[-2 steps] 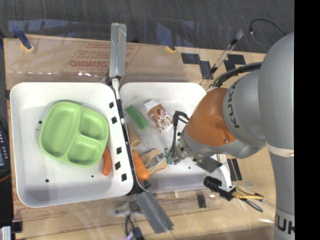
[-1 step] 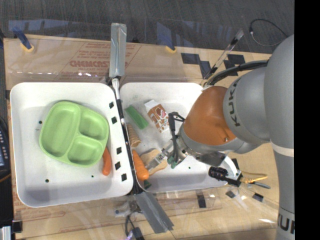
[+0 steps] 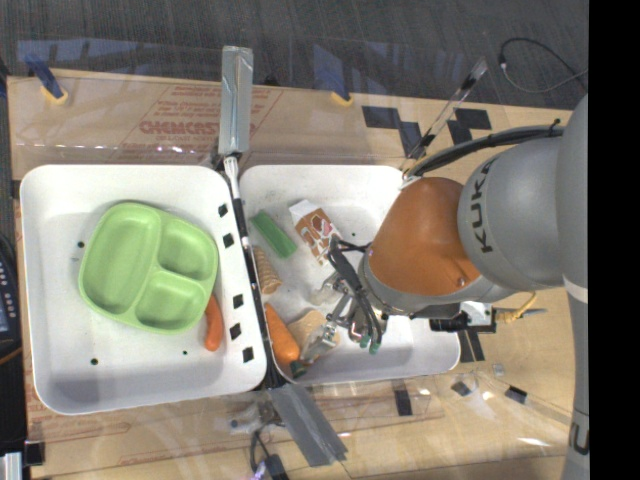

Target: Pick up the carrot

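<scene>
Bright even light, soft shadows, bins [image 3: 130, 183] w/ glare, slight blur

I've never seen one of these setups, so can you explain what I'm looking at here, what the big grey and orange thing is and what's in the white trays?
One camera looks down at a slant on a bench with two shallow white bins. The big grey and orange shape is a robot arm reaching in from the right; its gripper sits low in the right bin. Near it lie a carrot, a green block, a small printed packet and some pale pieces I cannot name. The left bin holds a green divided plate and a second orange piece beside it. I cannot see anything held between the fingers.
</scene>
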`<state>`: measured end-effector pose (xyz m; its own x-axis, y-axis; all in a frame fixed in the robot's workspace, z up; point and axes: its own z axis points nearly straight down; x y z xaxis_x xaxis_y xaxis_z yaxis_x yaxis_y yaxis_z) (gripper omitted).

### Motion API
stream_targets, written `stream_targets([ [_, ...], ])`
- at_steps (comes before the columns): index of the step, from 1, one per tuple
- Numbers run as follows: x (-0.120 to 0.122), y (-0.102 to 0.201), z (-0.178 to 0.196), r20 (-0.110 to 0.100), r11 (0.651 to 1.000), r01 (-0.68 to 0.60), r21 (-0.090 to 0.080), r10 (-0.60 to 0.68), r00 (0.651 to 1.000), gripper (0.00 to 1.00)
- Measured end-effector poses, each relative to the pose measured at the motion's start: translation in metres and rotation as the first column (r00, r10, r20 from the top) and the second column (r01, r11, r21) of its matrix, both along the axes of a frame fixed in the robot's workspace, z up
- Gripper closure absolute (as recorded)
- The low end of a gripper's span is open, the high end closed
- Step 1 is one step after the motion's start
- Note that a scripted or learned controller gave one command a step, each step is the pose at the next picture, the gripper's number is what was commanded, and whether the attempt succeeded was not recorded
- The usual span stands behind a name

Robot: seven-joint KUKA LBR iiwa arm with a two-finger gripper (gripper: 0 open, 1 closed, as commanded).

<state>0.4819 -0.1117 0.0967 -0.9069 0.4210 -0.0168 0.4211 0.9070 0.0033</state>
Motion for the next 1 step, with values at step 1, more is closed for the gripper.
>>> stream_targets([
  [1, -0.0004, 0.0077, -0.0022, -0.013, 0.707, 0.707, 0.006, -0.707, 0.707, 0.0],
])
